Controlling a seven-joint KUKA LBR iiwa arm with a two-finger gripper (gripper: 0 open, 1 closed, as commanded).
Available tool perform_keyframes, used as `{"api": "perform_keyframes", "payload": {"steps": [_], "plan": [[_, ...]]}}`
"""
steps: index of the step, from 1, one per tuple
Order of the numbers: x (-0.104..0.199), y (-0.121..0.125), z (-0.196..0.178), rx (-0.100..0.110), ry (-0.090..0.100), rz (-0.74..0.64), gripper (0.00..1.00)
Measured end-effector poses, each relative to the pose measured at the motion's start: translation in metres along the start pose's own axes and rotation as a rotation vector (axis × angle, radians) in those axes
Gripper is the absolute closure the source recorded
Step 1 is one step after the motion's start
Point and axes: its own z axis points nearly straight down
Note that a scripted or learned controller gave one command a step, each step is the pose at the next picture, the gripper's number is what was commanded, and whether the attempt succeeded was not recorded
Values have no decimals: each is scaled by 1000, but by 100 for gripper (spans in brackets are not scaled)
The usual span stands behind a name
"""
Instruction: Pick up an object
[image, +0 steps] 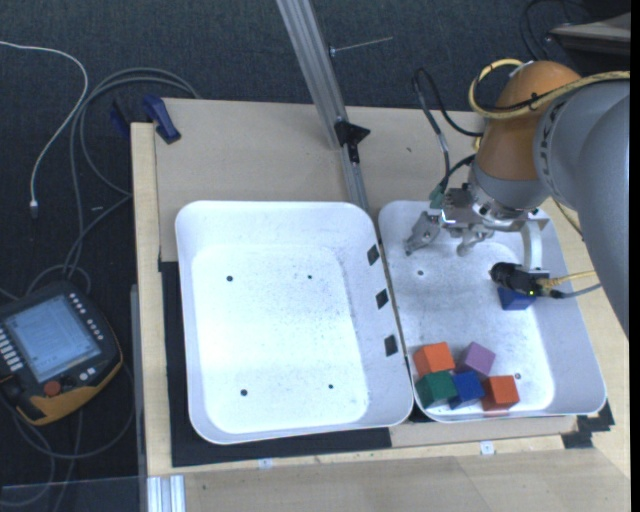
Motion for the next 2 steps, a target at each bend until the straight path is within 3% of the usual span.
{"api": "perform_keyframes", "payload": {"steps": [1, 2], "plan": [[-77, -46, -86, -18, -9, 9, 0], [-118, -63, 1, -18, -7, 2, 0]]}}
